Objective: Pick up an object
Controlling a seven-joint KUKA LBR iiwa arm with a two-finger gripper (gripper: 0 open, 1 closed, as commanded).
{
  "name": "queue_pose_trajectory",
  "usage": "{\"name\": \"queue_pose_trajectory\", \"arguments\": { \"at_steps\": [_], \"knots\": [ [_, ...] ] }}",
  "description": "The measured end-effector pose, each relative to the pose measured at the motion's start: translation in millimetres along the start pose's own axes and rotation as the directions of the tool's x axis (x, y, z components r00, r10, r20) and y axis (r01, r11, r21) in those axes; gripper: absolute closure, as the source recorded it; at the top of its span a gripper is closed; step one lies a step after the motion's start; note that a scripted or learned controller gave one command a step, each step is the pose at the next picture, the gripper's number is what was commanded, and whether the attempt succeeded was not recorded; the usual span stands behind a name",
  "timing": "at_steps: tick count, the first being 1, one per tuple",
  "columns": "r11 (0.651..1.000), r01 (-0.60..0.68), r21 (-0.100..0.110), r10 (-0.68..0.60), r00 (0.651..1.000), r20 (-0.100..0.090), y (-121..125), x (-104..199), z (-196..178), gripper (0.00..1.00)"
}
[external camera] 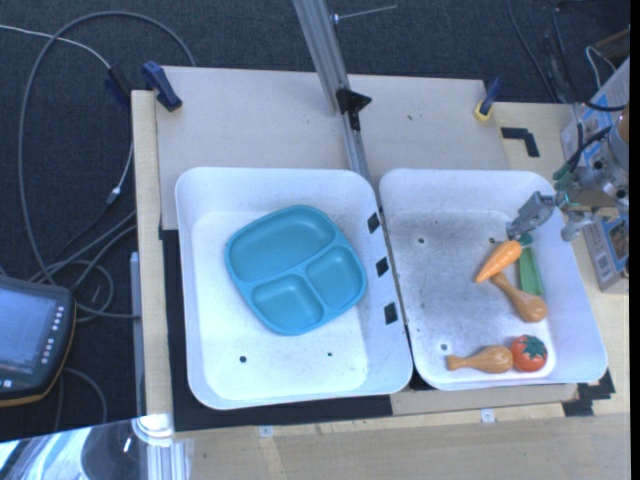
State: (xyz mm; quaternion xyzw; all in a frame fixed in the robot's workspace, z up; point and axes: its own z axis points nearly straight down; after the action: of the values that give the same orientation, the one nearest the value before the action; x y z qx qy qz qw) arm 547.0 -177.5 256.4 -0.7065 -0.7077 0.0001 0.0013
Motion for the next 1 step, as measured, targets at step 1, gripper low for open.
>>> {"name": "queue_pose_trajectory", "arguments": {
  "at_steps": [1],
  "knots": [
    [1.000,0.000,0.000,0.000,1.000,0.000,0.0,0.0,0.0,0.00]
  ]
}}
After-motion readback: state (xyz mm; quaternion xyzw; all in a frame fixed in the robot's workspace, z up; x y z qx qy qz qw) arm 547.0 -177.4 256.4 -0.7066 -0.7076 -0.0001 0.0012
